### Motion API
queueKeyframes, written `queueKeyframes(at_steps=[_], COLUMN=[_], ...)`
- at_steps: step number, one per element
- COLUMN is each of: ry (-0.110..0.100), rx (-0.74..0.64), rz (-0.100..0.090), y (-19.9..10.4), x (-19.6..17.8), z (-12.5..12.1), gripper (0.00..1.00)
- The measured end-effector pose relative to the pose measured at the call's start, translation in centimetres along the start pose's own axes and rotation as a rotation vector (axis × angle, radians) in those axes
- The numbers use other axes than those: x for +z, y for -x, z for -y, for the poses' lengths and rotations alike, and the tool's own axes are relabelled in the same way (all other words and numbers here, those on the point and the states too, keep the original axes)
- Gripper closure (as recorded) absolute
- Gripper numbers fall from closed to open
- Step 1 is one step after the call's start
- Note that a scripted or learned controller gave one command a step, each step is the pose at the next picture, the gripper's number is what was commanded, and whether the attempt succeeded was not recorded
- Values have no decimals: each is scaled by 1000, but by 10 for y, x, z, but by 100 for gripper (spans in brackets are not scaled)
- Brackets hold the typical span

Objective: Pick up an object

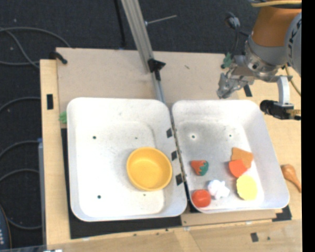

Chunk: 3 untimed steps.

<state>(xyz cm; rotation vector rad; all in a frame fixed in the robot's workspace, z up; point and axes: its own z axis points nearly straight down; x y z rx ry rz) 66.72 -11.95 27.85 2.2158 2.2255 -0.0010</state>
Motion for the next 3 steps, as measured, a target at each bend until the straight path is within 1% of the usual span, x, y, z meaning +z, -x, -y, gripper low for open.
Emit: queueKeyframes(at_steps=[1, 2, 3], ry=[-1, 0, -1], rx=[-1, -3, -2], rz=[-1, -2, -2], y=[-48, -108, -160], x=[11, 14, 33], z=[19, 23, 30], gripper=[100, 100, 100])
